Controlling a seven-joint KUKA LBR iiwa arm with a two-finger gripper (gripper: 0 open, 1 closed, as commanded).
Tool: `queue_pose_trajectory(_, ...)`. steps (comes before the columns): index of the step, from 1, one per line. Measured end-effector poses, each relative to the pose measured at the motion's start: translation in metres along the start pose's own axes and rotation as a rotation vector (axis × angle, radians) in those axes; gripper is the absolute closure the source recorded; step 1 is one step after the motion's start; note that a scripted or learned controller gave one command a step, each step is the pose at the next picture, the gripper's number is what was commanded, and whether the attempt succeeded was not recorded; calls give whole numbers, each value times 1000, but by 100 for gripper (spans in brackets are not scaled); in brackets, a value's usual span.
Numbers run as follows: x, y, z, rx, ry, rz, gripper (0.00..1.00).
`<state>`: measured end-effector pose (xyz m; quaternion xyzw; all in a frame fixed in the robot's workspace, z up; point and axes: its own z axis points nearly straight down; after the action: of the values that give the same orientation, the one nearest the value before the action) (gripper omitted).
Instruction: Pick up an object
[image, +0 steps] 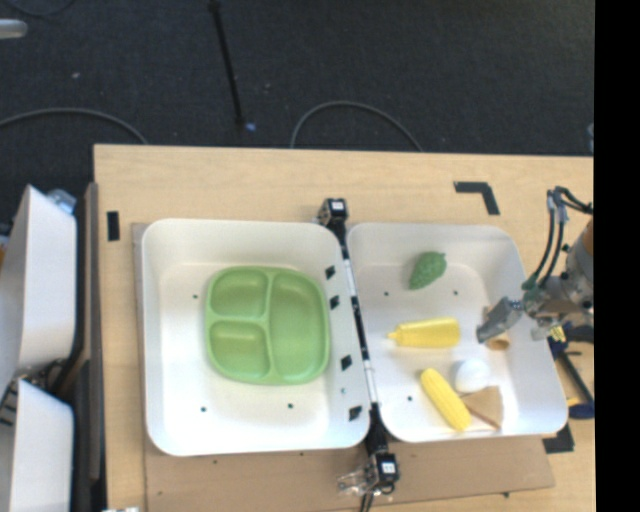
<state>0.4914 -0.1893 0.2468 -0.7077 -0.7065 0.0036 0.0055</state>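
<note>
The hand (497, 322) hovers at the right bin's (385, 240) three o'clock edge (grip state unclear), beside a white ball (472, 375); no readable writing anywhere.

left bin (165, 300): green tray (268, 324) | right bin (500, 250): corn (444, 399), tool (497, 322)

I see the right bin (380, 330) holding a green leafy piece (427, 269) at the top, two yellow corn cobs (426, 333) (444, 399) lying below, a white ball (472, 374) and a tan wedge (485, 407).
</note>
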Motion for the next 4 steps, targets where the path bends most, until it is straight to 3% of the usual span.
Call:
queue_pose_trajectory(1, 0, 2, -5, -11, -3, -4, 0)
queue_pose_trajectory(4, -2, 4, 150, -10, -2, 0, 0)
